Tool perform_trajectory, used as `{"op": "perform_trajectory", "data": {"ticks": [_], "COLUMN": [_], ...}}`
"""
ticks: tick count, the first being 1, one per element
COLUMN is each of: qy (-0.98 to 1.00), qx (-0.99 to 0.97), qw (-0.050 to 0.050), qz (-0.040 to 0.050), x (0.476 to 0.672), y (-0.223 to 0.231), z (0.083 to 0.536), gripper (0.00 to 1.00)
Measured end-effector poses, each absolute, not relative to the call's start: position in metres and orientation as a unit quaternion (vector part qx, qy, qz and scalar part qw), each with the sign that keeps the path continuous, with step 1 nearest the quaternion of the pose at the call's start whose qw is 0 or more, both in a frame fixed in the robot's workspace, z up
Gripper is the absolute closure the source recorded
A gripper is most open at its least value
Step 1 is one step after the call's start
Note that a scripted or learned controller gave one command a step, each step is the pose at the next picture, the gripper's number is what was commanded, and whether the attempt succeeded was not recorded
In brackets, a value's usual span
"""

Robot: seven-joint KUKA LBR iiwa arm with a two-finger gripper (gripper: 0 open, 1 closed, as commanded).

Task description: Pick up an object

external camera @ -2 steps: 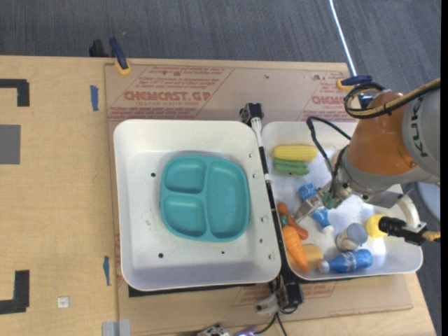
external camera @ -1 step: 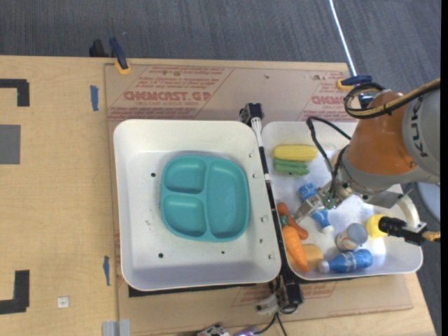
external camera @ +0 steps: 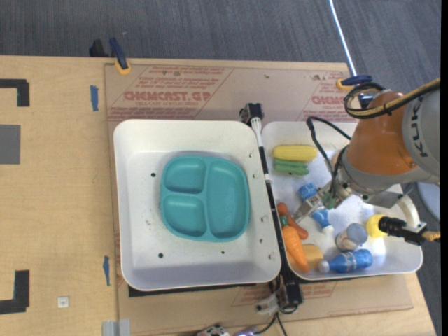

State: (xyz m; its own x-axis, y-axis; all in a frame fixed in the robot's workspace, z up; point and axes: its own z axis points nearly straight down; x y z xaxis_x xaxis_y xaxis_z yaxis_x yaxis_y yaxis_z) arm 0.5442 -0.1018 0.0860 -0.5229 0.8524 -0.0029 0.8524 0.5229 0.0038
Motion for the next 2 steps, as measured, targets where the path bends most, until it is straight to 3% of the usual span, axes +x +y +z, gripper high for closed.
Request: {"op": "perform_trajectory", "data": {"ticks": [2], "qy": [0.873], "qx": [0.488], "qw": [0.002], "qz": [0.0009], "x": [0.5442], "y": [-0.1019], "z": [0.086], "gripper": [0.0]}}
